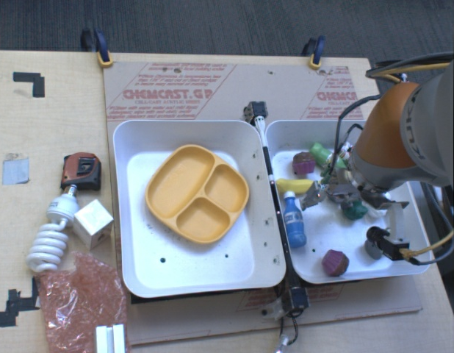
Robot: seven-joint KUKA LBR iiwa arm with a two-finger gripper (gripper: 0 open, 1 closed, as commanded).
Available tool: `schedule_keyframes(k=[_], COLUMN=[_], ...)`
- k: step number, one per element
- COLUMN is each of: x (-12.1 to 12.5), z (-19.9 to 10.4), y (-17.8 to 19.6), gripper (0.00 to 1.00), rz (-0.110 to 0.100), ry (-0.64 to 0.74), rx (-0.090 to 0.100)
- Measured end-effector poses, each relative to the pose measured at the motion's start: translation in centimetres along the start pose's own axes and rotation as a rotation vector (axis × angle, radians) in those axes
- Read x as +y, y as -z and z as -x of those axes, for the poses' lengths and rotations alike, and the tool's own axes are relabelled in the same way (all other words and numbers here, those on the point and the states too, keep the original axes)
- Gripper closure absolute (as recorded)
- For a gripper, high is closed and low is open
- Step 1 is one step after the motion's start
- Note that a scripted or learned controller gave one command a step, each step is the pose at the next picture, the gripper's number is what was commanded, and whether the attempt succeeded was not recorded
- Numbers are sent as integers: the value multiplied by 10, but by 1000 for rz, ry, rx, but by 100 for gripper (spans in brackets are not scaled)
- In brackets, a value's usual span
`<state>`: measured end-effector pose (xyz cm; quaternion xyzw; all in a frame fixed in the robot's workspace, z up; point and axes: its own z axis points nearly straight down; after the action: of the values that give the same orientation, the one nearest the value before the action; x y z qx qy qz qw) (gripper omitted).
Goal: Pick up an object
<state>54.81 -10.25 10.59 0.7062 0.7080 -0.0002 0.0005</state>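
Claw (331, 190) position, camera view: you have it low in the right bin (315, 271), among the objects. Whether it is wide, narrow or gripping cannot be told; the wrist hides it. Nearest candidates: teal object (354, 211) just beside the claw toward the arm, yellow piece (294, 186) just beside it toward the divider. The blue bottle (293, 220) lies near, long axis running along the divider. The purple lump (334, 262) sits well apart near the front wall. Legible writing: "CHEMCAST" on the board (168, 93) covering the counter.
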Motion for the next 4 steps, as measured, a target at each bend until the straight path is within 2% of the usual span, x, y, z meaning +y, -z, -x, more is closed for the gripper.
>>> schedule_keyframes(k=[1,2,3,4], x=[-58,-57,5,5], z=[1,-1,-51,-51], y=[-13,-4,87,87], gripper=[0,100,100,0], rz=[3,3,1,0], ry=[-7,-7,0,0], rx=[-5,-2,0,0])
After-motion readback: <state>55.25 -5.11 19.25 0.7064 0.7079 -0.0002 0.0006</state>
